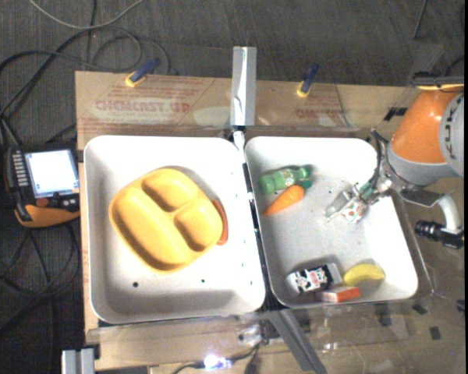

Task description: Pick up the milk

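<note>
At far left, off the tabletop, a small handheld screen unit (48, 176) lies on the dark floor among cables; nothing on its lit display can be read. Moving right, the left bin (101, 287) carries a yellow compartment plate (168, 218) with an orange piece tucked under its right edge. Behind both bins, a cardboard sheet (140, 104) bears faint reddish printed lettering, too washed out to read. Past the divider, the right bin (398, 232) holds a green bottle (285, 178) with a toy carrot (285, 199) just beside it at the back-left; at the front lie the milk (313, 278), a small black-and-white carton tipped on its side, touching a red-and-white block (339, 294), and a yellow lemon-like fruit (364, 273) just to their right. The carton's print is too small to read. The gripper (351, 206) hangs over the bin's middle right, well apart from the milk, with nothing visible between its fingers; whether they are spread or closed cannot be told. By this reading, the approach step is in hand: the next move calls for travelling toward the front of the bin, lining up across the carton's narrow side and descending clear of its two neighbours.
</note>
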`<state>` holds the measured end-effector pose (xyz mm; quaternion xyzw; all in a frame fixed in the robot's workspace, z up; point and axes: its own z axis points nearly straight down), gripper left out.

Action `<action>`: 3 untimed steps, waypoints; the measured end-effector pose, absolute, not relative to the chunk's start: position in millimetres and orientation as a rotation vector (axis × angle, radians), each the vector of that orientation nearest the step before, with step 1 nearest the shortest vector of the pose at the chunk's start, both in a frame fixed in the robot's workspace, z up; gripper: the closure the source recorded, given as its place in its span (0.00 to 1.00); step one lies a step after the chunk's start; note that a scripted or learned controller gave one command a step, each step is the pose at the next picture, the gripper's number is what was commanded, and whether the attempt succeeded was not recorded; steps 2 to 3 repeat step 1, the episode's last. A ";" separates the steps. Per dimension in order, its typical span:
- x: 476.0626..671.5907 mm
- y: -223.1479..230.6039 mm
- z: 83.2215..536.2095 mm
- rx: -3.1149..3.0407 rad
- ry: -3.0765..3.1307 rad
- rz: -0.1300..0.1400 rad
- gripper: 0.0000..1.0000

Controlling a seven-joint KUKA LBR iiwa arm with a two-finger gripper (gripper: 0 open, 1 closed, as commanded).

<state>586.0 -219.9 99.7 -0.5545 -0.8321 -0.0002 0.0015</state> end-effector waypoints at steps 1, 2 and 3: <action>586.8 -218.6 108.7 -1.739 -2.614 -0.002 1.00; 586.8 -218.6 108.7 -1.739 -2.614 -0.002 1.00; 586.8 -218.6 108.7 -1.739 -2.614 -0.002 1.00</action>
